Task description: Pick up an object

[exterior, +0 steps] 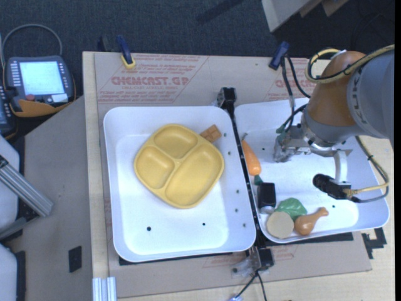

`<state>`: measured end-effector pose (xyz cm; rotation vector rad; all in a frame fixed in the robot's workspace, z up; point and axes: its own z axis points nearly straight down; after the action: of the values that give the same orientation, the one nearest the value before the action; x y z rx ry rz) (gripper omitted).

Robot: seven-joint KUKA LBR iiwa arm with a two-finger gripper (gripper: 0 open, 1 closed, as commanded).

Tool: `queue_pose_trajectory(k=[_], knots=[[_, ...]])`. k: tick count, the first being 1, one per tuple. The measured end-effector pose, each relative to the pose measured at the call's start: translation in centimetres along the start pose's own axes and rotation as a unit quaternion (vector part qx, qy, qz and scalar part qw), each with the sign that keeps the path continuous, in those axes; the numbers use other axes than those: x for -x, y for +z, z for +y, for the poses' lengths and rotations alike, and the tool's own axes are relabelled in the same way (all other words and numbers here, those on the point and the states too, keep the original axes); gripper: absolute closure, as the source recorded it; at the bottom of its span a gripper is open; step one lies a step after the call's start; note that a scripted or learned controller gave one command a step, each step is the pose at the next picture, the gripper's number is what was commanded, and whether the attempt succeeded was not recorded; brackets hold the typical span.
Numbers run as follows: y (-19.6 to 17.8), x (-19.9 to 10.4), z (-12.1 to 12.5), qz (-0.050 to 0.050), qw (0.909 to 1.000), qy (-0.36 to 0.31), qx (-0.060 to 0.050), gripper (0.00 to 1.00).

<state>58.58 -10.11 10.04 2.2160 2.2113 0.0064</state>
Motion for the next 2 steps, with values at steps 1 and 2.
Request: queue_pose_trajectory(k=[1,2], knots=[[-4.3,-0.1,0.5,0.002,1.0000,-0.001,-0.002,1.00],[-9.2,0.8,0.3,0.001,1.0000,-0.001,-0.002,1.00]])
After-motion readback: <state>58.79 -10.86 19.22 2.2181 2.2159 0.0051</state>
